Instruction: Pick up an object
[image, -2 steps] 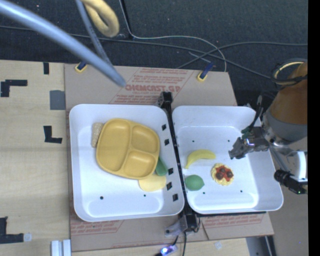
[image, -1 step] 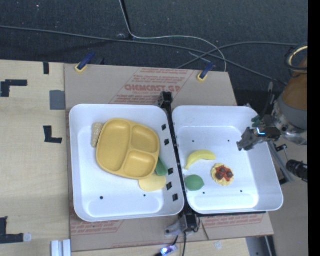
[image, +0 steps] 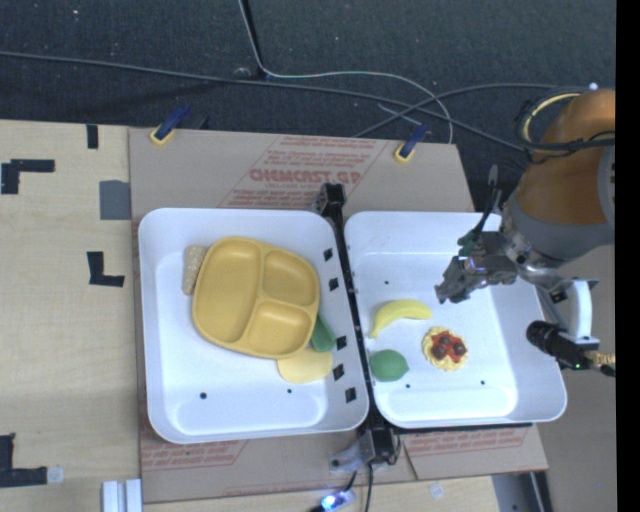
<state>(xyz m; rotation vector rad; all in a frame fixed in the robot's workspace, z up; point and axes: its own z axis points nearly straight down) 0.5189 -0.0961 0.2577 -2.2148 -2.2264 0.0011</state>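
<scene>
We see the gripper (image: 452, 290) hanging over the right bin (image: 520, 400), finger state we cannot tell, with the banana (image: 400, 316) just below-left of it and nothing visibly held.

The divided tray (image: 256, 297) lies in the left bin (image: 165, 380); the banana (image: 399, 315), pizza slice (image: 445, 348) and lime (image: 389, 364) lie in the right bin (image: 520, 395).

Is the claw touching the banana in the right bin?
Apart. The camera view shows white bin floor between the claw and the banana.
</scene>
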